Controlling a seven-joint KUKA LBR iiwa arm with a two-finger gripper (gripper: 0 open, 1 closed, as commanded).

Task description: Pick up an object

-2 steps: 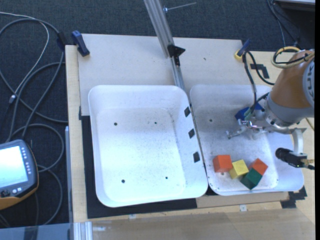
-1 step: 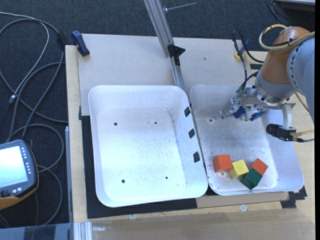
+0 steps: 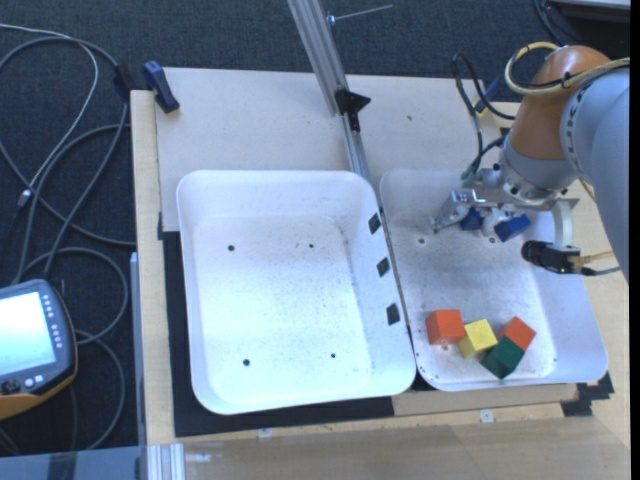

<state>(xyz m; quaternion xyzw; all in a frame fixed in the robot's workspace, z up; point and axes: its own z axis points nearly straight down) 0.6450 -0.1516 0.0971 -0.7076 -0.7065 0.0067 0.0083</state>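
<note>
Four small blocks lie clustered in the near part of the right bin [image 3: 570, 318]: an orange one [image 3: 445, 326], a yellow one [image 3: 479, 336], a red-orange one [image 3: 519, 332] and a green one [image 3: 502, 357]. My gripper [image 3: 468, 214] hangs over the far part of the same bin, well behind the blocks and apart from them. A small blue piece [image 3: 510, 228] shows just beside the gripper; I cannot tell whether it is a block or part of the tool. The grey arm with its orange band [image 3: 560, 73] comes in from the right.
The left bin [image 3: 200, 208] lies beside the right one, with black clips [image 3: 384, 266] along the shared rim. A slanted aluminium rail [image 3: 320, 48] crosses the bench's far side. A blue clamp [image 3: 160, 85] sits at the far left corner. Cables and a pendant [image 3: 30, 333] lie on the floor at left.
</note>
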